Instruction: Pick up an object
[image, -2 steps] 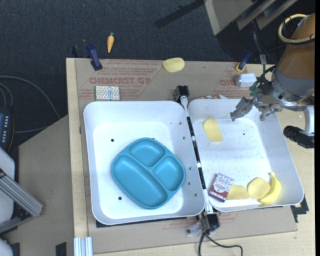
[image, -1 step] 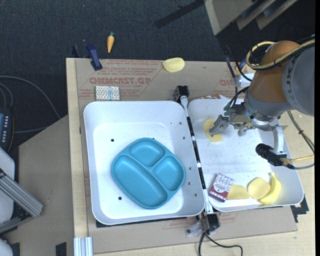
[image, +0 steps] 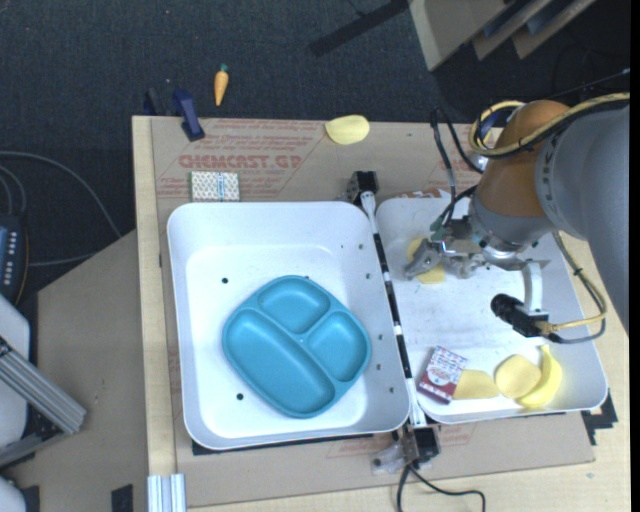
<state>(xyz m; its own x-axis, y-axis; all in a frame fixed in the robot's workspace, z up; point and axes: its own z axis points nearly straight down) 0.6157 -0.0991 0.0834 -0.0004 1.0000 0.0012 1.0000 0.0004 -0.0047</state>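
Note:
My gripper hangs low over the upper left part of the right bin, close to the wall between the two bins. A small yellow piece lies right under it, partly hidden by the gripper; I cannot tell whether it is held. At the right bin's front lie a red and white packet and, beside it, yellow pieces that look like fruit slices. A blue divided plate sits in the left bin.
On the cardboard behind the bins lie a yellow lemon-like thing, a patterned packet and a blue object. A small carrot lies on the dark floor beyond. The arm covers the right bin's far right.

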